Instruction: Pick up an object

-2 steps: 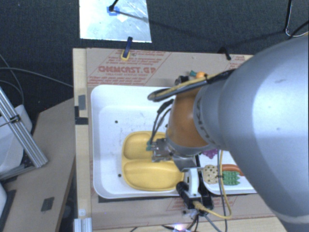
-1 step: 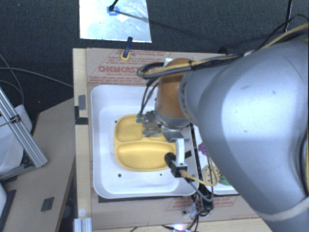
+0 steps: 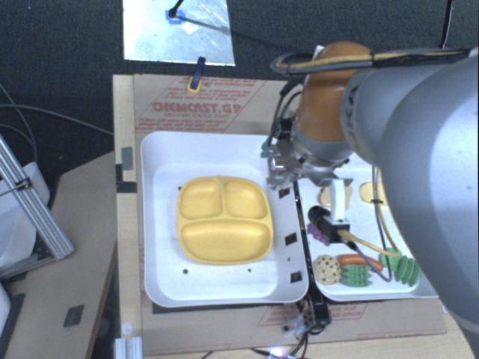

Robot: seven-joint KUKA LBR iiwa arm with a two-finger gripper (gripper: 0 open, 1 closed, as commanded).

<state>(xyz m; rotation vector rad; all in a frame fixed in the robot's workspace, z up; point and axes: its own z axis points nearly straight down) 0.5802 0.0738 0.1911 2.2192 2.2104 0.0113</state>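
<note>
In the left half of the frame the left bin (image 3: 157, 223) holds a yellow divided plate (image 3: 224, 220) lying flat near its centre, with bare white floor between the plate and every wall, widest along the top. Just right of the plate, at the seam between the bins, the gripper (image 3: 281, 172) hangs under the arm's orange band (image 3: 329, 96); how far it is open cannot be told. Further right, the right bin (image 3: 374, 290) is largely covered by the grey arm (image 3: 419, 148), and small toy foods crowd its lower edge: a cookie (image 3: 326, 269), a green piece (image 3: 356, 277) and a purple piece (image 3: 322, 234).

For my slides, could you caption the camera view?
Gripper hovers between yellow plate and toy-food bin.
</note>
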